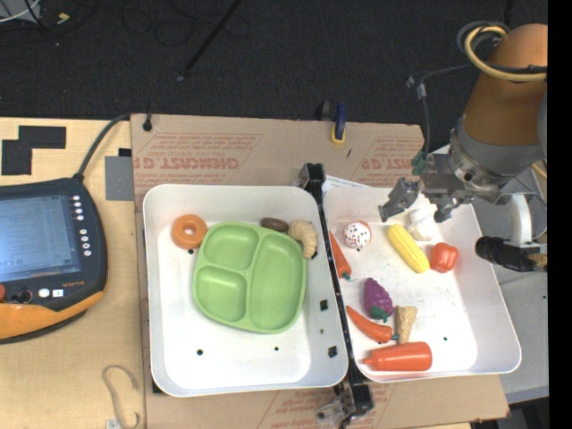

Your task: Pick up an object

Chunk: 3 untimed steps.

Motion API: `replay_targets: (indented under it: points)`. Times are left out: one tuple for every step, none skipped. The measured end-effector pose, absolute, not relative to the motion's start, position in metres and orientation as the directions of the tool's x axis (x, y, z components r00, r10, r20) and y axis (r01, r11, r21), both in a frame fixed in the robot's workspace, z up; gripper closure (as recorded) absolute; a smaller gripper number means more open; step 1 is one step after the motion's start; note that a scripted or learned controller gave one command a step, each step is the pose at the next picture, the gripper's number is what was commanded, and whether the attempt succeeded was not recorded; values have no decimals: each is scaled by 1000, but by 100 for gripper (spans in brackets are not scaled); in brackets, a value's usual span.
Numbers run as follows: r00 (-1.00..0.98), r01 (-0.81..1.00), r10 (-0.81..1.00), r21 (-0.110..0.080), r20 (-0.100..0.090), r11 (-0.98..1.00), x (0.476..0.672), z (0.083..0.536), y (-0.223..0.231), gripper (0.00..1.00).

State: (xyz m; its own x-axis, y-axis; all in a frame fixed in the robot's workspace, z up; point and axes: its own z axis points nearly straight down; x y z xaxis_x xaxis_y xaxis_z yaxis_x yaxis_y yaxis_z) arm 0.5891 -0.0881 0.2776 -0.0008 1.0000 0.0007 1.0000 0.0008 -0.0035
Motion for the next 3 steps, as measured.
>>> replay_targets:
  points:
    - [-1, 1000, 1000, -10, 1, 1, 586, 213, -87, 0]
    - [0, 1000, 1000, -9, 1, 0, 588, 167, -91, 0]
    - [0, 1000, 1000, -8, 1, 0, 590, 120, -95, 0]
